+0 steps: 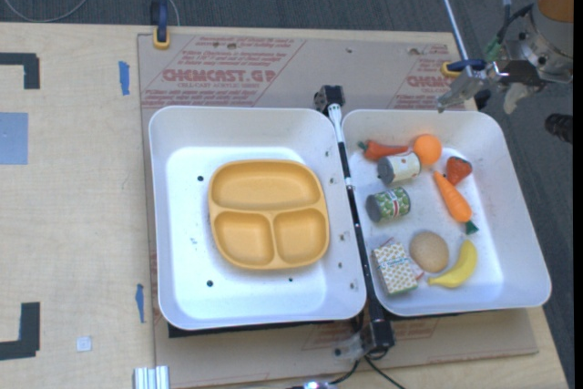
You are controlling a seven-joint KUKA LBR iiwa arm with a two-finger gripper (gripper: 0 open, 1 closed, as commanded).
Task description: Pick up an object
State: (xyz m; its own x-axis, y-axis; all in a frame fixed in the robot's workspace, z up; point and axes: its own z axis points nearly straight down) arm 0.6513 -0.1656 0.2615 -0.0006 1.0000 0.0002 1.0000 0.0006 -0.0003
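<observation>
My gripper [481,97] hovers above the far edge of the right bin [524,241], open, with nothing between its fingers. In that bin lie an orange [426,148], a small carrot piece [383,150], a grey can on its side [401,167], a green can [390,203], a long carrot [453,196], a red strawberry-like piece [458,167], a tan potato [429,250], a banana [458,267] and a small patterned box [394,267]. The orange is the object closest to the gripper.
The left bin [173,223] holds a yellow divided plate [269,214]. A black clamp [330,97] sits where the two bins meet at the far side. Both bins rest on a cardboard sheet [228,68] on the wooden bench.
</observation>
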